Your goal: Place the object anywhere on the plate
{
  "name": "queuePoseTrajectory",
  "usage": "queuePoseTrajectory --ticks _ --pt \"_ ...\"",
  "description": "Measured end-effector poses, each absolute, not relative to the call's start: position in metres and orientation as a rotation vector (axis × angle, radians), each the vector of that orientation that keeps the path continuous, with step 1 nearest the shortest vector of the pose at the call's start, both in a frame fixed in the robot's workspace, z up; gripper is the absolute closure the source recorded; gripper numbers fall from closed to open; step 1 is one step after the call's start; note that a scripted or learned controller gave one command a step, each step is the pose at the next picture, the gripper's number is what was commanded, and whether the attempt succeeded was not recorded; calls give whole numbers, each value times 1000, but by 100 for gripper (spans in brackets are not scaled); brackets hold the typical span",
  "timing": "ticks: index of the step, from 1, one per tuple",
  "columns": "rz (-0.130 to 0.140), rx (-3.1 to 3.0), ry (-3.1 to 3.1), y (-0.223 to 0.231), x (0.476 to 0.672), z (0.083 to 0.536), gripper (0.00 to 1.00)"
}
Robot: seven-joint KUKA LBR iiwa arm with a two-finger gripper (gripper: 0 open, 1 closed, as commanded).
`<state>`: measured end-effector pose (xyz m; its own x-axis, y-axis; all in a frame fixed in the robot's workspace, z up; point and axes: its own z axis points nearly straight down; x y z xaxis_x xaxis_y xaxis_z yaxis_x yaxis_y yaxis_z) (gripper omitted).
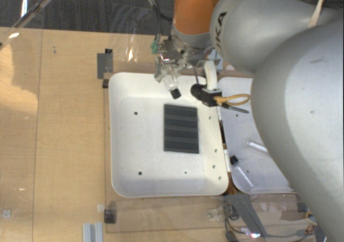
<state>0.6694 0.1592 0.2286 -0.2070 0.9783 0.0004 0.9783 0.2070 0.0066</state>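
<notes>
A dark grey ribbed rectangular plate (181, 128) lies flat near the middle of the left white bin (129, 149). My gripper (171, 84) hangs over the far edge of that bin, just beyond the plate's far short side and slightly to its left. A small dark piece (175, 93) shows at the gripper's lower end; I cannot tell whether it belongs to the gripper or is a thing it holds. The big grey arm covers most of the right bin.
The visible part of the right bin (244, 128) holds a pale thin stick (257, 147), a small black bit (234, 159) and a translucent rounded piece (243, 177). A low wall separates the two bins. Tan bench surface lies to the left.
</notes>
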Motion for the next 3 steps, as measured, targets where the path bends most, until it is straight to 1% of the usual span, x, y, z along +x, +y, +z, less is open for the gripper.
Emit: queuePoseTrajectory --ticks 1,2,3 --pt "7 2186 2253 222 669 232 100" --pt "11 2026 2398 227 636 97 100" --pt "10 1457 2778 186 598 190 100"
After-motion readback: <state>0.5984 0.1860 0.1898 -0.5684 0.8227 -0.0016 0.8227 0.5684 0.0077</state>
